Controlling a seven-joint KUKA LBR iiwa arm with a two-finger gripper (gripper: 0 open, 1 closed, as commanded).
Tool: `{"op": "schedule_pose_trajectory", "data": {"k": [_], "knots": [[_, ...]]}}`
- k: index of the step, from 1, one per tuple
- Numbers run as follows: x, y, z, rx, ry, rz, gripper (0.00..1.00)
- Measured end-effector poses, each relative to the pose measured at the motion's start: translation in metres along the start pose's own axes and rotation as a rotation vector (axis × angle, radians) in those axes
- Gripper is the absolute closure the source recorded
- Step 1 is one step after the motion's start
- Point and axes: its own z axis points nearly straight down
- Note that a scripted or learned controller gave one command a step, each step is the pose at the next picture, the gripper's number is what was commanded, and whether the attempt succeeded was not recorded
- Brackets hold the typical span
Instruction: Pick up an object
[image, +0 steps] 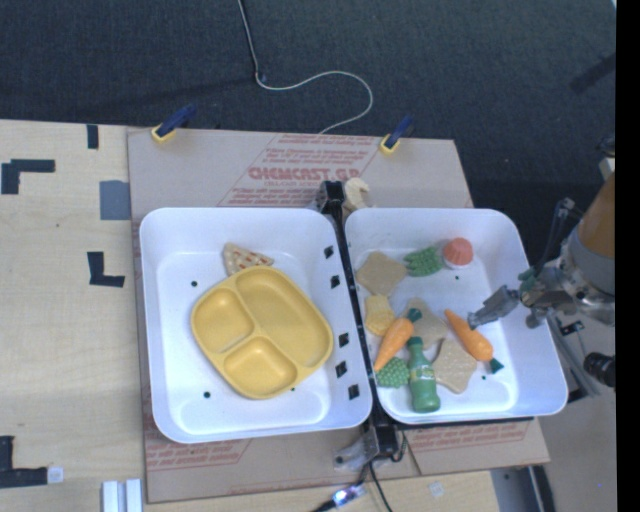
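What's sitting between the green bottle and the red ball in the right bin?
In the camera view, between the green bottle and the red ball lie tan bread-like pieces on the bin floor, with an orange carrot just beside that line.

Grey arm low at right edge, gripper (497, 303) tilted leftward, fingers apart

Two white bins (160, 300), one yellow tray (262, 330), two carrots (394, 343), perhaps one bottle (421, 377).
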Motion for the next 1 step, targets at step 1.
{"op": "schedule_pose_trajectory", "data": {"k": [1], "knots": [[-0.0008,-0.0111,0.0516,0.005,0.002,0.001,0.0]]}}
